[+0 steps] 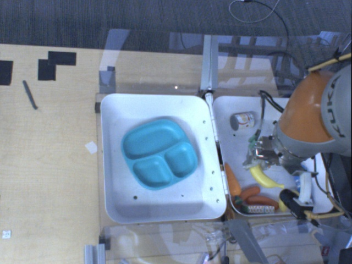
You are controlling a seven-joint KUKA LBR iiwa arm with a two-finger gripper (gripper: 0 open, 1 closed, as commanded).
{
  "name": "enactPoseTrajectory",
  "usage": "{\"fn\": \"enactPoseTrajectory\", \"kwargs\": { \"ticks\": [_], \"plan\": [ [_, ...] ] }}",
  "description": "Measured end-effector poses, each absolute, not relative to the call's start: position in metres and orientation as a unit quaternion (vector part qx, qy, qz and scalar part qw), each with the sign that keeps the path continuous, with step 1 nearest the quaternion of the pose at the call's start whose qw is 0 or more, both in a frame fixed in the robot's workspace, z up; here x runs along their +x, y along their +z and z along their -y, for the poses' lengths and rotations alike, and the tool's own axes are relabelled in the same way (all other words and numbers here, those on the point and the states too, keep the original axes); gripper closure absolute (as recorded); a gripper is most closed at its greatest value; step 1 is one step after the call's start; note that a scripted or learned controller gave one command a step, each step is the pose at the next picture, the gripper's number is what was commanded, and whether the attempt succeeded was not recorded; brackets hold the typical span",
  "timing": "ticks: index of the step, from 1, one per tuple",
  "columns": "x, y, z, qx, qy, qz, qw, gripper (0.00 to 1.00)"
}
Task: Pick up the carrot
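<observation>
Carrot against right bin's left wall looks rigid, light, tapered: grip mid-body; can't tell hand state from here.

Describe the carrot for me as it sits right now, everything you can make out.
The carrot is a small orange, tapered piece with a smooth, plastic toy-like look. It lies flat in the right bin, hard against that bin's left wall near the front corner, its narrow end pointing toward the back. Its thick front end meets the red sausage-like pieces beside it. Nothing grips it: the gripper sits apart, above the banana.
</observation>
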State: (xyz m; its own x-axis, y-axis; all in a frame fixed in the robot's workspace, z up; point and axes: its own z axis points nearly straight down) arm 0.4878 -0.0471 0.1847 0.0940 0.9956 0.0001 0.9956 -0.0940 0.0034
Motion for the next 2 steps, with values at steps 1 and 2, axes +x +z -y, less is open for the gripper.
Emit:
{"fn": "enactPoseTrajectory", "kwargs": {
  "ticks": [1, 2],
  "plan": [
    [0.488, 0.189, -0.026, 0.787, 0.0011, -0.617, 0.001, 1.00],
    [0.487, 0.201, -0.073, 0.847, -0.0001, -0.531, 0.000, 1.00]
  ]
}}
